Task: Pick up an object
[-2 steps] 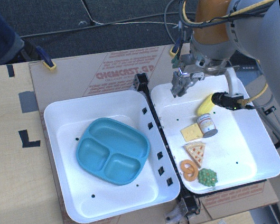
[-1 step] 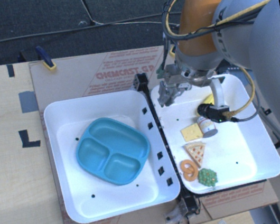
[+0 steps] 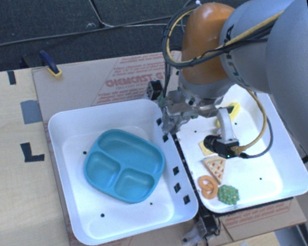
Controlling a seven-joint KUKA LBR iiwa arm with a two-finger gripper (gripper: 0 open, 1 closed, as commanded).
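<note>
My gripper hangs over the divider between the two bins, at the upper left corner of the right bin. Below it in that bin lie a yellow wedge, a toy pizza slice, a brown pretzel and a green broccoli piece. A yellow item pokes out from under the arm at the bin's upper middle. The arm's wrist and a black cable fitting cover part of the bin. Nothing is visibly held.
A blue divided plate lies tilted in the middle of the left bin. Both bins rest on a cardboard sheet. The grey arm with its orange band fills the upper right.
</note>
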